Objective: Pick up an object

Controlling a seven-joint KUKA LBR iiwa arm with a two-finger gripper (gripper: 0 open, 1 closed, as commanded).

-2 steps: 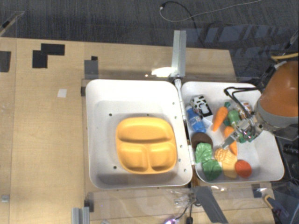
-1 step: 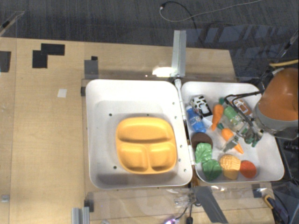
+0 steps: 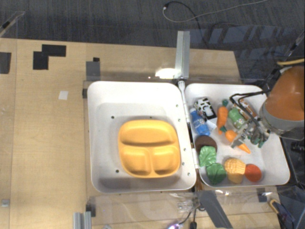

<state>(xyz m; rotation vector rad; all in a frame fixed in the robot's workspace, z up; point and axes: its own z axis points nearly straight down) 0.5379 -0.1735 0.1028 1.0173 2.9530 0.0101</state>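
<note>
From my seat, nearest along the right bin's [image 3: 284,174] front edge I see a red ball [image 3: 253,172], a tan waffle-textured piece [image 3: 234,169] and two green leafy toys [image 3: 211,165]. Further back, mid-bin toward its right edge, the gripper [image 3: 249,136] hangs low over a small orange carrot [image 3: 236,140]; I can't tell how wide it stands or whether it grips anything. My worry is crowding: the toys lie touching, so closing here could nudge a neighbour or slip off. The left bin [image 3: 97,128] holds a yellow tray [image 3: 148,146].
</note>
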